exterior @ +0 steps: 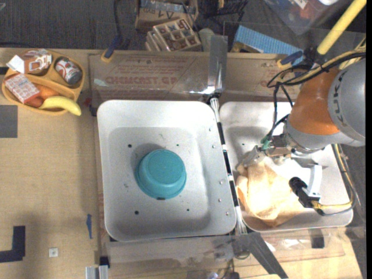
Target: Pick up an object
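Note:
A teal bowl (161,173) lies upside down in the middle of the left bin (116,121). A crumpled pale tan cloth (264,193) lies in the front left part of the right bin (244,116). My gripper (257,154) reaches in from the right and hangs low over the right bin. It sits at the cloth's upper edge, close to the wall between the two bins. The wrist and orange band (311,106) hide the bin floor behind it. I see nothing held by the gripper.
A yellow tray (17,97) with a banana (63,104) and small packs sits on the bench at far left. A cardboard box (151,74) lies flat behind the bins. Cables and a yellow rod (343,19) cross the upper right.

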Available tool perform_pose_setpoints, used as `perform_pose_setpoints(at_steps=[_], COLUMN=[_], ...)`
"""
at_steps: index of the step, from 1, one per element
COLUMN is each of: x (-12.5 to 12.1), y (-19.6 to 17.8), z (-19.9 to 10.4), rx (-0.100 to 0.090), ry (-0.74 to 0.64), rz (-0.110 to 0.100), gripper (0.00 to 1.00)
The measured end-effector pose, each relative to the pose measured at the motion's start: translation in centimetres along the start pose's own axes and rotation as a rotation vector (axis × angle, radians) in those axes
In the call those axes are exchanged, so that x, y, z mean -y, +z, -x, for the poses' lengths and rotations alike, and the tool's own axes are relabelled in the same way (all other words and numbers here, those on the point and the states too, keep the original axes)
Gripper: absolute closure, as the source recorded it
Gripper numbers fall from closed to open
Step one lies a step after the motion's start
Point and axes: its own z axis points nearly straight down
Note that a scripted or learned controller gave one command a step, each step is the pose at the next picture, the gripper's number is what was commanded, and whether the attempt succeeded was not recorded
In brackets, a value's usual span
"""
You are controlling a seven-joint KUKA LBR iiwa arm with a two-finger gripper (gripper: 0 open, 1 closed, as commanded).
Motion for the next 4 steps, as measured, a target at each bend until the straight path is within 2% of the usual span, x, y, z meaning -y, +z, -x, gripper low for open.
perform_pose_setpoints(at_steps=[1,2,3,4], x=[-3.8,1.4,1.3,1.3], y=[0.0,0.0,-1.1,-1.1], z=[2.2,-0.5,-0.4,-0.4], rx=[0.003,0.001,0.002,0.002], ry=[-0.285,-0.228,-0.224,-0.224], rz=[0.003,0.001,0.006,0.006], gripper=[0.00,0.00,1.00,0.00])
